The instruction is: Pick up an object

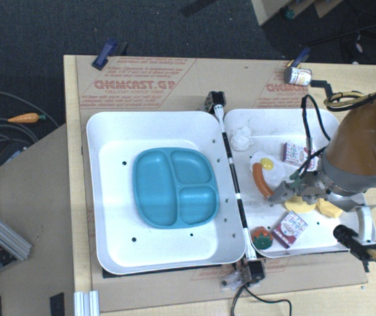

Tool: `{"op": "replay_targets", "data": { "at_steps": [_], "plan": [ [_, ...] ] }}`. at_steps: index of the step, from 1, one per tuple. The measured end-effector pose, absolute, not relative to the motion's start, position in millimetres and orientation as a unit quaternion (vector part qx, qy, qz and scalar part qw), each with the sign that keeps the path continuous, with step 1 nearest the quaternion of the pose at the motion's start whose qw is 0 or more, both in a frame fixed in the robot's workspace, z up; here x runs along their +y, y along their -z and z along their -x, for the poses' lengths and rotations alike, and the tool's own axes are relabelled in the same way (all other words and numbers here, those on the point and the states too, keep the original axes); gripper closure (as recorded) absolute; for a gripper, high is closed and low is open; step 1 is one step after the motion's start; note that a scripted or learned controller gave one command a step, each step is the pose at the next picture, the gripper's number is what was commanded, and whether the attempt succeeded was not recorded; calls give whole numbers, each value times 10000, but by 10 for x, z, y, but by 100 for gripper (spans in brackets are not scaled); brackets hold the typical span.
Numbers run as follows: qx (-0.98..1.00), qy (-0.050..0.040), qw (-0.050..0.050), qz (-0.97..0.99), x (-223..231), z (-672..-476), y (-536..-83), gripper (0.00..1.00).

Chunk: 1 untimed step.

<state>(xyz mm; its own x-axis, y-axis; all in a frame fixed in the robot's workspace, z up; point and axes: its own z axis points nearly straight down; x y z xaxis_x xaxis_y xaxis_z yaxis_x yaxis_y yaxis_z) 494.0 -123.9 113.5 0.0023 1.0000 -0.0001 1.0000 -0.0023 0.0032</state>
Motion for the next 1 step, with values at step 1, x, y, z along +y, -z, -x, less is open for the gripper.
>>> {"op": "replay_targets", "data": {
  "at_steps": [1],
  "plan": [
    [7075, -2, -1, -7067, -1145, -5748, -844, 0]
  ]
}}
